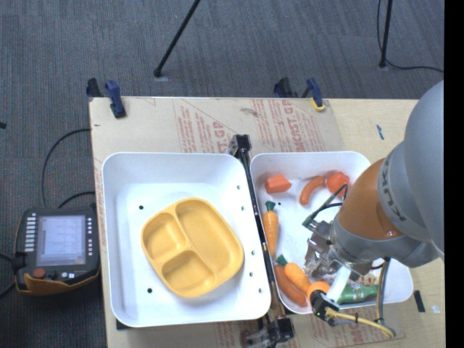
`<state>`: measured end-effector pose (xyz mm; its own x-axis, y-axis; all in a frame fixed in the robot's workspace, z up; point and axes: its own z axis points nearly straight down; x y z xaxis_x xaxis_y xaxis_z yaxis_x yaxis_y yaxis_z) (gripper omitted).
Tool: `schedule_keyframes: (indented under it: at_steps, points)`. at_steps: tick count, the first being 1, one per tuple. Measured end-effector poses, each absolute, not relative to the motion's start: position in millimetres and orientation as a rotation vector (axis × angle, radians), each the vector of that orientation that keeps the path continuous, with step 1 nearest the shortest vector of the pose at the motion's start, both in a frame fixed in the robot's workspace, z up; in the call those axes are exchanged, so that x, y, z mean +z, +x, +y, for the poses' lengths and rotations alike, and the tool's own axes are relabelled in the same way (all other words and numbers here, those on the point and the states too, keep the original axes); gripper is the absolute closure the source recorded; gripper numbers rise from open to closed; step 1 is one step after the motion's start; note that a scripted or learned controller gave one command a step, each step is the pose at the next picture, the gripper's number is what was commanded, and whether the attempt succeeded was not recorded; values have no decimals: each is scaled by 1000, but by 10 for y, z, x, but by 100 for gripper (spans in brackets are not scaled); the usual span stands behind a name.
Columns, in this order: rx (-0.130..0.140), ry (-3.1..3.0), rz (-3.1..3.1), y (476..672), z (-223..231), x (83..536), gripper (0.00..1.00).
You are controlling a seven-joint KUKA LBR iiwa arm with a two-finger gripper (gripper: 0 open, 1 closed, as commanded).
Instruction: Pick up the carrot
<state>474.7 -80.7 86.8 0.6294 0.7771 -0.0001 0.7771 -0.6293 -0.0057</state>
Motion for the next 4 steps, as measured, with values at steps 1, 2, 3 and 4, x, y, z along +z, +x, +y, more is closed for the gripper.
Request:
schedule_keyframes:
  at_steps: [1, 2, 3, 4]
  points:
    - [8, -2827, -1349, 4740, -806, 958, 100]
    - [11, -2823, -1350, 4733, -805, 1048, 100]
    - [15, -2818, -1351, 4727, -805, 1139, 100]
    - [19, -2813, -1354, 4722, -804, 1229, 100]
